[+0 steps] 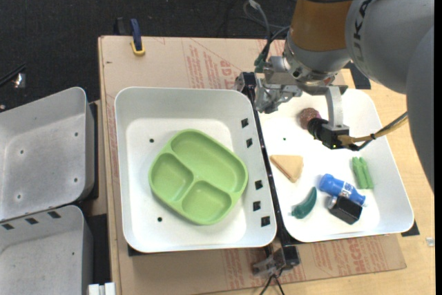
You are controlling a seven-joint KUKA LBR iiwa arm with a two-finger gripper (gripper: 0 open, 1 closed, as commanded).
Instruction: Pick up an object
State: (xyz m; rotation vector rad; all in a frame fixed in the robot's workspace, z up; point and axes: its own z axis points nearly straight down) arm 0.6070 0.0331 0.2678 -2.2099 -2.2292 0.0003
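Currently, arm: grey KUKA reaching in from the right, orange band up top, wrist pitched down over the far-left corner of the right bin (387, 221).
gripper (266, 99): hanging at the divider between the two bins, near their far edge; grip state – cannot tell, nothing visibly in it.
right bin contents: brown lump (307, 116) near far edge, tan wedge (289, 166) by left wall, blue cylinder (331, 184), black block (345, 208), teal curved piece (304, 204) toward near edge, green sticks (362, 173) at right.
left bin (138, 107): green divided plate (198, 177), centred.
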